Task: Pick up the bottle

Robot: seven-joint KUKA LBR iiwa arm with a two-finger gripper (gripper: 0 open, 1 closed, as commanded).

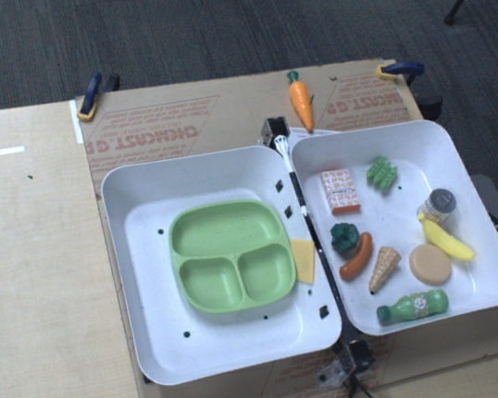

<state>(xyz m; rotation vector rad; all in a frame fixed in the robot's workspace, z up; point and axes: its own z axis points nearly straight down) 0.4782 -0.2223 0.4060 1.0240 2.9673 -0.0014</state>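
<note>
A small green bottle (413,307) with a pale label lies on its side near the front edge of the right bin (471,205), cap pointing left. It lies apart from the other toys, just below a tan bun (430,265) and an ice cream cone (382,268).
The right bin also holds a yellow banana (447,240), a grey-lidded jar (438,204), a sausage (355,257), two broccoli pieces (381,173), and a red-and-white box (339,190). The left bin (141,285) holds a green divided plate (233,257) and a cheese slice (305,260). A carrot (299,101) lies behind the bins.
</note>
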